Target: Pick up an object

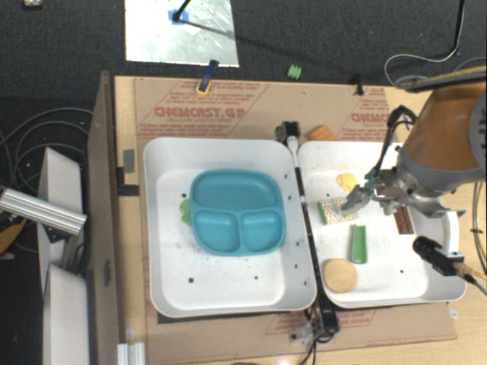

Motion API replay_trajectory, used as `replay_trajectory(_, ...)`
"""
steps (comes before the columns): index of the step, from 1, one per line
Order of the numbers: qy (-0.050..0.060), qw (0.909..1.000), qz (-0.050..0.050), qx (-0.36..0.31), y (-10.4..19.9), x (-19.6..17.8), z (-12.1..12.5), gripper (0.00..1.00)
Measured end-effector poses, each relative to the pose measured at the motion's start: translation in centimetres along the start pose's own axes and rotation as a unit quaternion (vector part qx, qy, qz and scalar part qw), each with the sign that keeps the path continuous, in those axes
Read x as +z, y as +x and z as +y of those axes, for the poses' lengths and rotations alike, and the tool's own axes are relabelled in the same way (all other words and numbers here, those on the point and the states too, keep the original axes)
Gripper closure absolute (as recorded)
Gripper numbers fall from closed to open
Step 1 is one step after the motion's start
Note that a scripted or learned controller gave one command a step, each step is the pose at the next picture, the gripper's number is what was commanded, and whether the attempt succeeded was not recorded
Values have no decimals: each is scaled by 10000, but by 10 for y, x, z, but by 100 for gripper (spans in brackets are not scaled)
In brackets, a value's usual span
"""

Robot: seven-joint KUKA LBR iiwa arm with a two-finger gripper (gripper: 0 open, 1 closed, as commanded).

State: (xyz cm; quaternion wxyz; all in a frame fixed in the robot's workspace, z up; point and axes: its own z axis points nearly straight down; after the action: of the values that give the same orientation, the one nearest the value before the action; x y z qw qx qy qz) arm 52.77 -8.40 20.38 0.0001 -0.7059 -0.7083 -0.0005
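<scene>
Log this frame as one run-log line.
end effector low in right bin, at speckled block | green piece, tan round, yellow piece loose | blue tray in left bin

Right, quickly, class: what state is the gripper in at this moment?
Gripper: low in the right bin, at the speckled block; whether it grips anything cannot be told.

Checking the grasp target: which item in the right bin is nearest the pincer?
The speckled green-edged block, right beside the pincer; the green stick and tan ball lie farther.

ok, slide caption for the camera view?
Gripper over the speckled block in the right bin; blue divided tray in the left bin.
</scene>
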Motion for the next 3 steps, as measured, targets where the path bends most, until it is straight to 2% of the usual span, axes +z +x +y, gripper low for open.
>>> replay_trajectory(1,9,10000,-5,33,-47,23,-22,0)
replay_trajectory(2,-7,10000,-3,16,-45,123,-7,0)
replay_trajectory(3,-20,10000,-4,11,-45,108,-6,100)
